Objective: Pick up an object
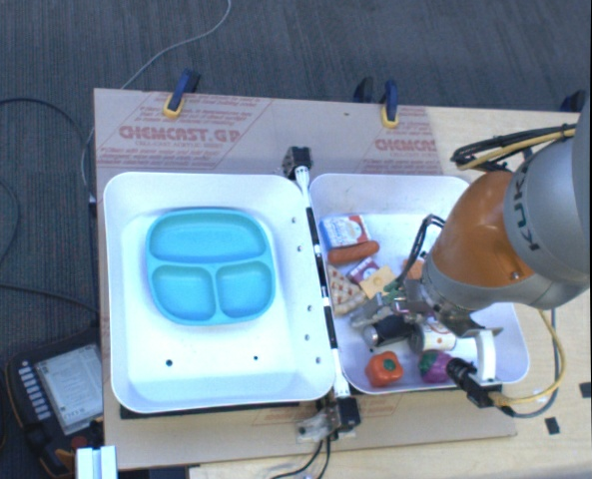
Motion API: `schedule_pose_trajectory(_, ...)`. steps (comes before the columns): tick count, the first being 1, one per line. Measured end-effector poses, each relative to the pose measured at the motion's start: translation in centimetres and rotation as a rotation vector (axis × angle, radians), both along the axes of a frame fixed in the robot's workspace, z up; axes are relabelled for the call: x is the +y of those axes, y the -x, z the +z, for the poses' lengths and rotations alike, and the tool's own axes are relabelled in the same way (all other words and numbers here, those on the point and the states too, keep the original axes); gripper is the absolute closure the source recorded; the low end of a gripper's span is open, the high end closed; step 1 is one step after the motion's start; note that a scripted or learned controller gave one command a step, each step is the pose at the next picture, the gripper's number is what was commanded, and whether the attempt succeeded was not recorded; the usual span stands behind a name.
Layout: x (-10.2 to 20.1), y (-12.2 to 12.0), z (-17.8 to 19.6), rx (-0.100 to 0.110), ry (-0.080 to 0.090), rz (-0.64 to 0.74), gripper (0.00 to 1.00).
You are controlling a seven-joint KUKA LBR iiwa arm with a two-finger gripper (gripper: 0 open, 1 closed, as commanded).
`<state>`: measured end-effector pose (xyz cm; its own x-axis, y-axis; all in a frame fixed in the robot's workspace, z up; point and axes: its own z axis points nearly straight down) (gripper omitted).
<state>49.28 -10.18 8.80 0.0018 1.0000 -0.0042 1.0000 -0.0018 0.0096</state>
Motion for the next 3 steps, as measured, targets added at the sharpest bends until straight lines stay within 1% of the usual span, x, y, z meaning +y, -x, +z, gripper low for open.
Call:
schedule_pose_trajectory(1,0.00,-0.10,1.02,-0.001,0.000,-0.001,1.00)
schedule_pose_trajectory(2,0.00,-0.08,1.00,-0.001,-0.001,-0.001,0.00)
schedule_pose_trajectory(3,0.00,-0.13,1.96,-0.001,-0.001,-0.001,1.00)
